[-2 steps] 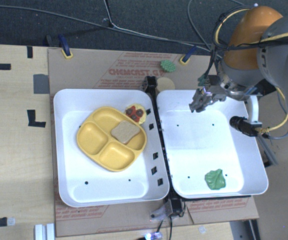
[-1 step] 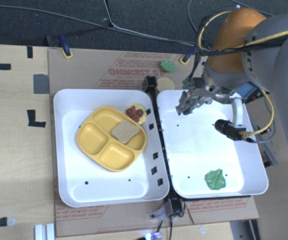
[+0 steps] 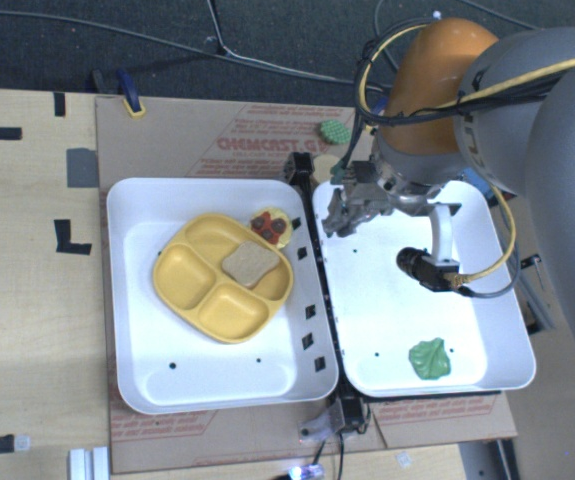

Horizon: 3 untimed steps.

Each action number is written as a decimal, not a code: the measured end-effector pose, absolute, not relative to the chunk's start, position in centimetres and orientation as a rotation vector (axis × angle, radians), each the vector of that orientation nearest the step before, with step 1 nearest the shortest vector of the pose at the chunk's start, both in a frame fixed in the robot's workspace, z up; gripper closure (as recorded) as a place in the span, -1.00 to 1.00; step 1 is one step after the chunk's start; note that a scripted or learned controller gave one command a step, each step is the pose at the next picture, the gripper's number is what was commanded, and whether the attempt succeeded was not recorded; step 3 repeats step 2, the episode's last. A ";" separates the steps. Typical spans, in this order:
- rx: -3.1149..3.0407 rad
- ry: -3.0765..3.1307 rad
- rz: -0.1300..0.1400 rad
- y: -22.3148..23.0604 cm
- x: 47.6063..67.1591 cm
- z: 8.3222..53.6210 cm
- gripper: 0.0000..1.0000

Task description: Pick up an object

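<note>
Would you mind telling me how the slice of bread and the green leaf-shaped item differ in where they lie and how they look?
The slice of bread lies in a compartment of the yellow divided plate in the left bin; the green leaf lies straight on the floor of the right bin. The bread is tan and roughly square, the leaf green with a ragged outline. The bread looks somewhat larger. Both lie flat, apart from the end effector.

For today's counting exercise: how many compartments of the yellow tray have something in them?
2. The brown slice lies in a central compartment of the yellow tray; the dark red pieces sit in its small upper-right compartment. None seems hidden.
</note>
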<state>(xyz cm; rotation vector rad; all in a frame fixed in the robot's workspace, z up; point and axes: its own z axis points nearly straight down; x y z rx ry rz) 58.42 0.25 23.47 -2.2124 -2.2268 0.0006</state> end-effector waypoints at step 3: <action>-2.216 -2.224 0.004 8.8 54.1 22.2 1.00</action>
